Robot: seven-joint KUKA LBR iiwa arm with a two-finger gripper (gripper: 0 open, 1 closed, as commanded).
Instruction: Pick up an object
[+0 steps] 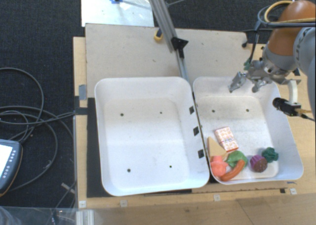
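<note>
We see the gripper over the far edge of the right bin, its two fingers spread apart with nothing between them. The box lies apart from the toy food crowded in the near corner. We judge it light and stiff (probably card, so crushable); we would take it across its shorter sides, gently, from above.

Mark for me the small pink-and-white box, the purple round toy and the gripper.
small pink-and-white box (226, 138): camera view, middle of its top face.
purple round toy (258, 163): camera view, centre of its body.
gripper (248, 84): camera view, midway between its fingertips.
</note>
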